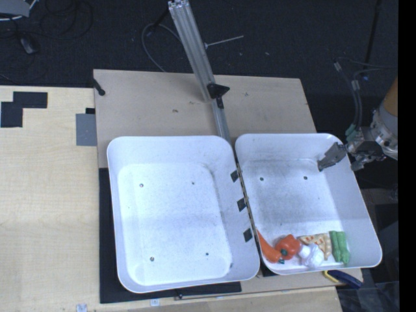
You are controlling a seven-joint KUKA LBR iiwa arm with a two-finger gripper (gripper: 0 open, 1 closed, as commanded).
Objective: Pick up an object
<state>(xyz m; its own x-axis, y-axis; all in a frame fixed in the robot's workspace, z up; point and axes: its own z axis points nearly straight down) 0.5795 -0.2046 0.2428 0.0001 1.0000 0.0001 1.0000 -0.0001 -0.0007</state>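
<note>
You see the pincer (333,156) at the right bin's (344,194) far edge, its opening unclear, the toys (305,247) well below it.

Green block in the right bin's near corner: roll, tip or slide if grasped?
The green block looks flat-sided, so it probably won't roll. It lies against the bin wall and a tan piece, so a push would likely jam it. It is small, probably light.

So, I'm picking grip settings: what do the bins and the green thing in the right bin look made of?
The right bin and left bin look like thin moulded plastic, matte white with dark speckles and rounded rims. The green object seems to be ridged plastic or rubber, possibly a toy; too small to be sure.
</note>
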